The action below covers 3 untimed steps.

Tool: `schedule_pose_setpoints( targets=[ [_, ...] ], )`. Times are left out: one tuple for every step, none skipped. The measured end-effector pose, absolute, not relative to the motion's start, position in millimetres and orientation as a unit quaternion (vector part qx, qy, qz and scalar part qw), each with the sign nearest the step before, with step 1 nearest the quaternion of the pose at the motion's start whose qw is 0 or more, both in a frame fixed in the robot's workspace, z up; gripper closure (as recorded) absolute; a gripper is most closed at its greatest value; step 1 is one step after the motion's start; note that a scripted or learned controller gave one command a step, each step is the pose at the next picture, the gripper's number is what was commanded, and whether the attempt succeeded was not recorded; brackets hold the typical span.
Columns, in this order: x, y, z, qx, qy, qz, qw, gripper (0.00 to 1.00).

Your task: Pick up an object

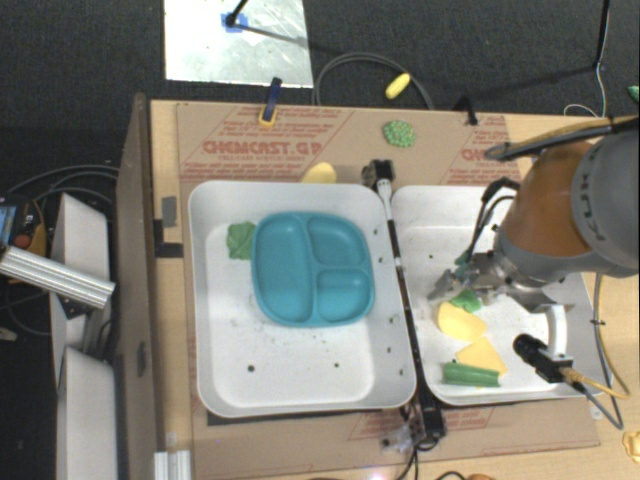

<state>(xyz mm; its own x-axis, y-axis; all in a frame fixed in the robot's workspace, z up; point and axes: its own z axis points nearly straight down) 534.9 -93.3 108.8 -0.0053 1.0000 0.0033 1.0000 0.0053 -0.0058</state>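
Because the arm [575, 213] reaches low into the right bin [430, 218], its gripper [462, 286] sits just above the yellow pieces [468, 333] beside a green stick [470, 373], well placed for 1 pick, though whether it grips anything I cannot tell.

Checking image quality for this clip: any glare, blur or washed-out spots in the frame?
Camera view: even overhead lighting; the white bins look bright but keep detail; the reflective sheet on the floor shows glare; the gripper is slightly soft and hard to resolve; the blue tray looks sharp.
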Motion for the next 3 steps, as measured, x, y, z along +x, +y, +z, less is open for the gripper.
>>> schedule_pose_setpoints(
  targets=[
    [557.2, -125, 83, -0.707, -0.707, 0.0, -0.001, 0.0],
    [557.7, -124, 95, -0.707, -0.708, -0.0013, -0.001, 1.0],
    [540.3, -31, 190, -0.703, -0.712, -0.0036, -0.002, 1.0]
  ],
)
